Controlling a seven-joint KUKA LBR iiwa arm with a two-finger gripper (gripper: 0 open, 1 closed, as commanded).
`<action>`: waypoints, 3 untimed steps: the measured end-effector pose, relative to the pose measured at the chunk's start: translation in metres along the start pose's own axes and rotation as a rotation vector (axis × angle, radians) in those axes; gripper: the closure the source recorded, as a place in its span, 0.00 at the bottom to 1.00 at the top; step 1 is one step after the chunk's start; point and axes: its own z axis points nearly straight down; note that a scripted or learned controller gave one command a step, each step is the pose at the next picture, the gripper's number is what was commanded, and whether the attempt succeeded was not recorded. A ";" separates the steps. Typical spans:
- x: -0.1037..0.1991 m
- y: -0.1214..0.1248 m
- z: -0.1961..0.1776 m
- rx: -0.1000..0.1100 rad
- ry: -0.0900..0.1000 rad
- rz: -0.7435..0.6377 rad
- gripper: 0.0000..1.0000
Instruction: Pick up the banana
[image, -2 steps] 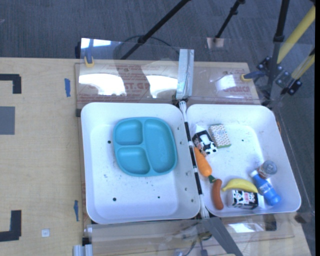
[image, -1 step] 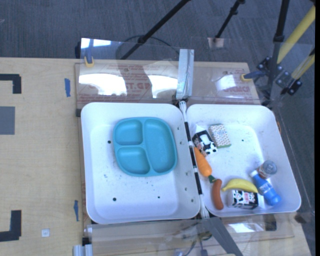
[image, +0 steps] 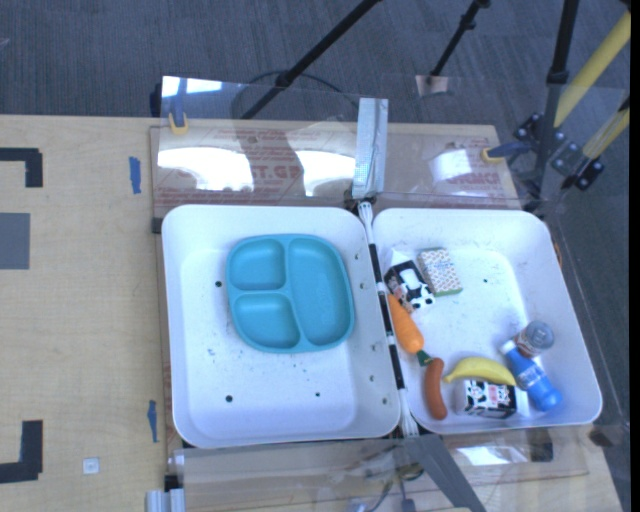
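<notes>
- Firstly, in the camera view the banana (image: 480, 371) lies in the right bin (image: 500, 235), toward its near edge. It is pressed in among other things.
- A black-and-white cow-print carton (image: 487, 398) touches its near side, a blue bottle (image: 530, 378) sits at its right end, and a red-brown sausage (image: 434, 388) lies just beside its left end.
- Whether the gripper is apart or together, I cannot tell from this view.
- Its long axis runs roughly left to right across the view, close to parallel with the bin's near wall. The curve arches away from the camera and both tips dip toward the carton.
- To do the pick well, I judge the approach should come straight down over the middle of the arch, closing across the short width.
- The far side has bare bin floor; the near side is the tight one, so the carton may get nudged or caught too.
- A carrot (image: 405, 325) and a blue divided plate (image: 290, 293) in the left bin (image: 190, 380) lie well apart from the target.
</notes>
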 end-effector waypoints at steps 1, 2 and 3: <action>0.001 0.000 -0.010 -0.002 -0.001 -0.003 1.00; 0.003 -0.001 -0.020 -0.004 -0.001 -0.007 1.00; 0.004 -0.001 -0.030 -0.006 -0.001 -0.010 1.00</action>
